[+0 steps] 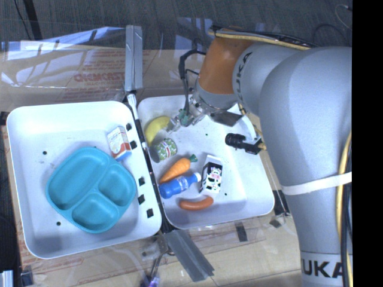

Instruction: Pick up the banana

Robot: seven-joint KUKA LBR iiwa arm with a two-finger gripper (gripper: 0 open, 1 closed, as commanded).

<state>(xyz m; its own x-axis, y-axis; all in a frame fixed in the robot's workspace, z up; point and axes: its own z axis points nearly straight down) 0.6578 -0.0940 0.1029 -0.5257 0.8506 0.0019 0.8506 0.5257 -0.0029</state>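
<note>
Banana (pixel 156 127): a yellow rounded shape is seen at the far left corner of the right bin (pixel 258 199), just beside the gripper (pixel 182 119).
Arm (pixel 287 100): it reaches in from the right, low over the bin.
Gripper: whether the claw is open or closed cannot be told.
Step in hand: judged as the approach; the claw should be centred across the fruit.
Surface: a smooth white floor.
Room: the bin wall and a green round object (pixel 164 149) are close, so little space is left.
</note>
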